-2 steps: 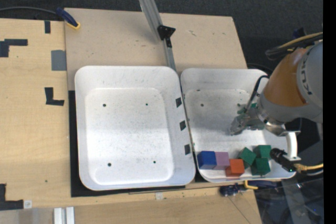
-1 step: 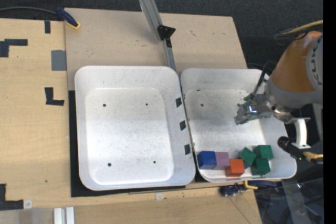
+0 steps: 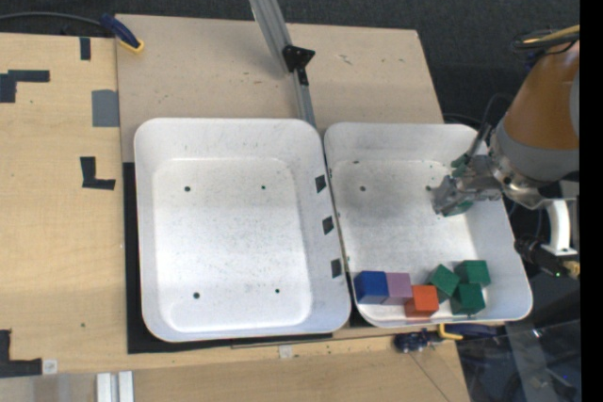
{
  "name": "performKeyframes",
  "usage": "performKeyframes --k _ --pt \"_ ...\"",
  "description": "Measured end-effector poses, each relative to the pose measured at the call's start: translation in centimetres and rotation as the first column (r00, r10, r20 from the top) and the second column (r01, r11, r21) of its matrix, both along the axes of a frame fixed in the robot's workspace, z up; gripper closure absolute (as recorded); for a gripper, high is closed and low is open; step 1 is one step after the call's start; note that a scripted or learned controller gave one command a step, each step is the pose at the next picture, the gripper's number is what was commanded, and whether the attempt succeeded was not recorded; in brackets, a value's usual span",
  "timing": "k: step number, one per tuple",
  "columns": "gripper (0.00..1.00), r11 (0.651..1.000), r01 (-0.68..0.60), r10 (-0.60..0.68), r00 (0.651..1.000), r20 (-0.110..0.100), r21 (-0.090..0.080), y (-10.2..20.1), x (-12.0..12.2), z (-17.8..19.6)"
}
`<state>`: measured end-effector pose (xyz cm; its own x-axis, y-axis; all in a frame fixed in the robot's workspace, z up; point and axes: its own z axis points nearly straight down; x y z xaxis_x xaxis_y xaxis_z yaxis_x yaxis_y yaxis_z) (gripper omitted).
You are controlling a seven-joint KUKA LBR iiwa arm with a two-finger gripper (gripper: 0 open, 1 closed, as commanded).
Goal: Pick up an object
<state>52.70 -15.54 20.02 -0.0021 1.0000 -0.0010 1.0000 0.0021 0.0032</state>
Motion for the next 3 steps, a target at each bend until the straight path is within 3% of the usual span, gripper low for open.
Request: performKeyframes --k 1,3 --pt "1.00 1.000 0.000 0.000 1.000 0.003 -0.001 0.3 0.3 6.3" --pt "1.00 1.000 -0.003 0.004 1.000 -0.004 0.002 10.7 2.4 5.6"
